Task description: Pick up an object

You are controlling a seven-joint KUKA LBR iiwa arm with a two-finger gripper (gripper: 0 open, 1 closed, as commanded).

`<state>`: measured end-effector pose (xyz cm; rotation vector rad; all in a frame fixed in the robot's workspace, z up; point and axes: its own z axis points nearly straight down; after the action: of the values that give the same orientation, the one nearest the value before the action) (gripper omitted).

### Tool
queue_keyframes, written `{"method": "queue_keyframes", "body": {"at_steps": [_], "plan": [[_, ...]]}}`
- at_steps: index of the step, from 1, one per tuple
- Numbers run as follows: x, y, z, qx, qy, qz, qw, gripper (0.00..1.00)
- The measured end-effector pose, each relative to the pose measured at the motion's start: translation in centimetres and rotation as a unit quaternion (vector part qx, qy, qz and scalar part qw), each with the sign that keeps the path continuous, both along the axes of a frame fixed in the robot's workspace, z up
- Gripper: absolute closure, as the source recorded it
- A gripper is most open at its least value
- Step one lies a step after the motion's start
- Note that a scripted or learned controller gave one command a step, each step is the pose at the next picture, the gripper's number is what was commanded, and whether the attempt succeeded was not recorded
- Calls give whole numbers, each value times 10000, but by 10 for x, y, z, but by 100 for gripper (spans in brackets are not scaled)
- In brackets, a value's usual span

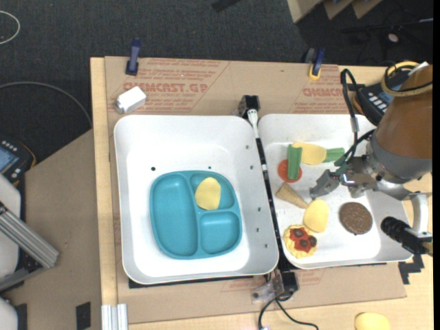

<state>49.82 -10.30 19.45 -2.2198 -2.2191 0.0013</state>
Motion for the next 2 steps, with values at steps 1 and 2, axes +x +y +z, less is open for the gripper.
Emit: {"method": "queue_keyframes", "body": {"at_steps": [1, 2], "plan": [[1, 0, 11, -4, -14, -1, 10000, 100], [9, 67, 22, 0, -29, 40, 10000, 100]]}}
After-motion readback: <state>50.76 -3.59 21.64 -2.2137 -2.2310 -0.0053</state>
